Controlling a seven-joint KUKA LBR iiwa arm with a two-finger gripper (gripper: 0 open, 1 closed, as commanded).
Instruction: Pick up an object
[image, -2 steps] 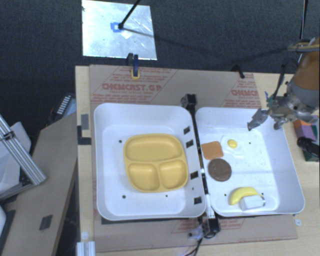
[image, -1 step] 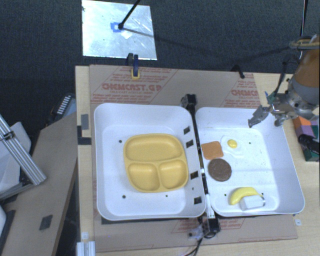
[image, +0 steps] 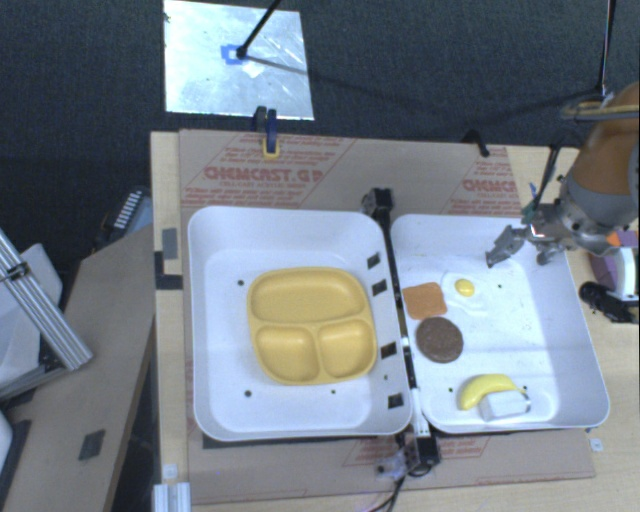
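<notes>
Hovering over the upper right part of the right bin (image: 560, 330), the gripper (image: 522, 247) sits at the end of the grey arm (image: 600, 190) that comes in from the right edge. Its two fingers are spread apart, one tip pointing left and down, the other further right, with nothing between them.

Candidate objects all lie in the right bin, below and left of the gripper:
- fried egg (image: 463, 289): closest, just down-left of the left fingertip, not touching it
- orange toast slice (image: 424, 299): left of the egg, near the divider between the bins
- brown round patty (image: 439, 339): just under the toast, almost touching it
- banana (image: 484, 387): near the bin's front wall, well apart from the gripper
- small white block (image: 503, 404): touching the banana's lower right side

Left bin (image: 215, 300) holds a yellow three-compartment tray (image: 306, 324), lying flat, roughly centred, well away from the gripper.

Both bins sit side by side on a brown cardboard sheet (image: 300, 170) with red print. A yellow clamp (image: 269, 137) sits at the sheet's far edge.
</notes>
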